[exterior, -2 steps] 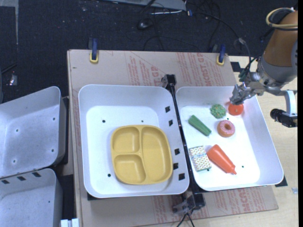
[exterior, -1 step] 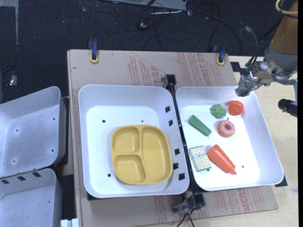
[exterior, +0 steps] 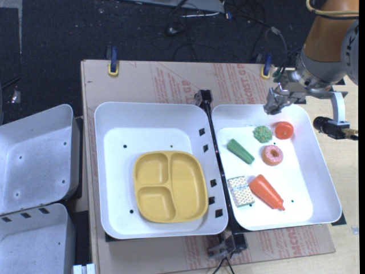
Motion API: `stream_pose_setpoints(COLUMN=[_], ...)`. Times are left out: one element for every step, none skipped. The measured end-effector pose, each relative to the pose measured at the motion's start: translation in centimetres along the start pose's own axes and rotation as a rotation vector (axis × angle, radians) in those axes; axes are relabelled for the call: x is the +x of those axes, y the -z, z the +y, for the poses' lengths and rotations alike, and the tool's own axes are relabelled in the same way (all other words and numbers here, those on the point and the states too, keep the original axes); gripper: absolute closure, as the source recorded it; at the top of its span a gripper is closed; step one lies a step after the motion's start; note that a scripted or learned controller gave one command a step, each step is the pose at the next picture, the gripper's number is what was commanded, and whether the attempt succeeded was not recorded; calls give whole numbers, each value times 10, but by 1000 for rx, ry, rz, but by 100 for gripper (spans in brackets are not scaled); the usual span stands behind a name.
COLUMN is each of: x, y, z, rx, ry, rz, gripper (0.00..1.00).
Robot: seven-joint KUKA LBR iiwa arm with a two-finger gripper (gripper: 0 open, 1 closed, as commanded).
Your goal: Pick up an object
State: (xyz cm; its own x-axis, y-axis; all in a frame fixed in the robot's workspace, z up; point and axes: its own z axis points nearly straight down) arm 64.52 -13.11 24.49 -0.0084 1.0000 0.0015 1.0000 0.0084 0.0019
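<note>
The right bin (exterior: 319, 153) holds the loose things to be picked: a green bumpy piece (exterior: 263, 133) and a red round one (exterior: 284, 130) side by side near its far edge, a pink ring doughnut (exterior: 272, 154) just in front of them, a green pod (exterior: 240, 151) lying slantwise toward the middle divider, an orange carrot (exterior: 266, 191) pointing toward the near right corner, and a small patterned square (exterior: 241, 191) touching or almost touching the carrot's thick end. What the square is made of is hard to make out; its surface shows only a fine check. The red piece is too small to name with certainty.

The gripper (exterior: 276, 107) hangs over the far edge of the right bin, just behind the green bumpy piece and the red one, apart from both. Its tips are a dark, blurred mass against the bin wall, so whether they are spread or closed cannot be told, and nothing shows between them. The arm (exterior: 331, 27) above it is cut off by the top right corner of the view.

The left bin (exterior: 108, 153) bears a yellow divided tray (exterior: 170, 185) with three compartments, set toward its near side. Both bins rest on a cardboard sheet (exterior: 171, 79) clipped at its far edge
</note>
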Motion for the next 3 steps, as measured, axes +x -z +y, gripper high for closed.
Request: stream_pose_setpoints(x=[52,104,156], y=[-11,-21,-23], z=[5,0,11], rx=[2,3,0], ry=[-1,-1,-1], rz=[0,0,-1], gripper=[100,100,100])
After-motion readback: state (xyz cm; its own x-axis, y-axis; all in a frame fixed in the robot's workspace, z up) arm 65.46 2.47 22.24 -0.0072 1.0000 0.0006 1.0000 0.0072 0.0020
